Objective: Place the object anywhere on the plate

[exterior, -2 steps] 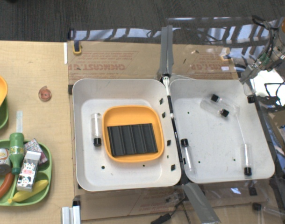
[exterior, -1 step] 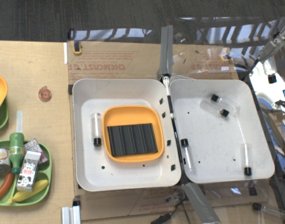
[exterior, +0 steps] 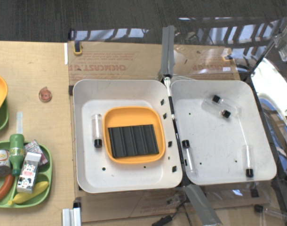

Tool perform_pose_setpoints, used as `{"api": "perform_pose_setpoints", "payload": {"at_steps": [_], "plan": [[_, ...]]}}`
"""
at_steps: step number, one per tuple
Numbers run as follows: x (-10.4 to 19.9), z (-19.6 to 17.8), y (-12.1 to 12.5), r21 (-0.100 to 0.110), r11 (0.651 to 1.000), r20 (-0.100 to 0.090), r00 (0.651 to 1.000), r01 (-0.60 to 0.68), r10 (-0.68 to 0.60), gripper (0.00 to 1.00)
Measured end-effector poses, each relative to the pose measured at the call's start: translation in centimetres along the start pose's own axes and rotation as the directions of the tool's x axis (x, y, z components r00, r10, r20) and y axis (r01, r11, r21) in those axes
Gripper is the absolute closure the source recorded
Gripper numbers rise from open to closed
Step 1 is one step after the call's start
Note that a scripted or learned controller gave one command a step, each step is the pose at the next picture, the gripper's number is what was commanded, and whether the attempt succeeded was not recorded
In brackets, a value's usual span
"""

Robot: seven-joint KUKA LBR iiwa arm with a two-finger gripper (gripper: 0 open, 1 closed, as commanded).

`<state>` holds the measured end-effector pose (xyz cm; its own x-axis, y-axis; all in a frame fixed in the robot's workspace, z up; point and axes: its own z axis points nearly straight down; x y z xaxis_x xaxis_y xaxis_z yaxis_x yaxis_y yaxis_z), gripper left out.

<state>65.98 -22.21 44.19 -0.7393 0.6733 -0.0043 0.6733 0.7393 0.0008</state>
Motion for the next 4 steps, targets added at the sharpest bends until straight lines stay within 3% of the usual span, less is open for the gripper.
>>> {"api": "perform_pose_setpoints", "payload": {"at_steps": [1,2,3,4], "plan": [[0.0,0.0,0.0,0.0,1.0,0.0,1.0,0.0,0.0,0.0],[2.2,4.8,-2.0,-0.001,0.966,-0.003,0.966,0.258,-0.258,0.0],[3.4,3.6,-3.1,-0.002,0.85,-0.001,0.85,0.526,-0.526,0.0],[5.8,5.0,-5.3,-0.002,0.76,-0.001,0.76,0.65,-0.65,0.0]]}}
